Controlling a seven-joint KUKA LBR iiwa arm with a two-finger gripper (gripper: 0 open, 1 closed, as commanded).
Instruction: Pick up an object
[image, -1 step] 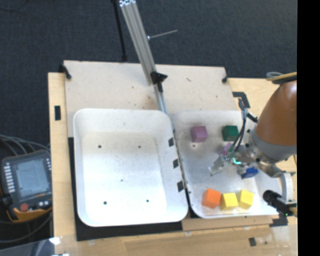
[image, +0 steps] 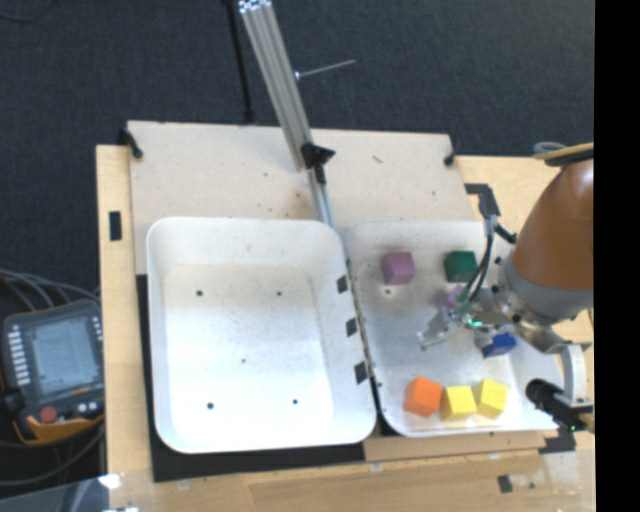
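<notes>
The objects to pick lie in the right-hand shallow white bin (image: 400, 400). Along its near edge sit three blocks in a row: an orange cube (image: 423, 396), then a yellow cube (image: 459, 402) just beside it, then a second yellow block (image: 492, 397), turned slightly and touching or nearly touching its neighbour. Farther back in the same bin are a purple cube (image: 398, 267) and, to its right and apart from it, a dark green cube (image: 460, 265). A small blue block (image: 498, 345) shows just beside the wrist, partly hidden by the arm.

The grey arm with its orange band (image: 560, 235) reaches in from the right, over the right part of this bin, with the wrist pointing down and toward the left. The two-finger gripper (image: 447, 318) hangs between the back pair of cubes and the front row, over bare bin floor. Its metal parts are small and blurred; whether it is wide or narrow cannot be told, and no block can be seen in it.

The left-hand shallow white bin (image: 250, 330) lies alongside, touching the right one at the middle. A slanted aluminium post (image: 285, 90) rises behind the bins, and a grey control pendant with a screen (image: 55, 360) sits off the bench to the left.
</notes>
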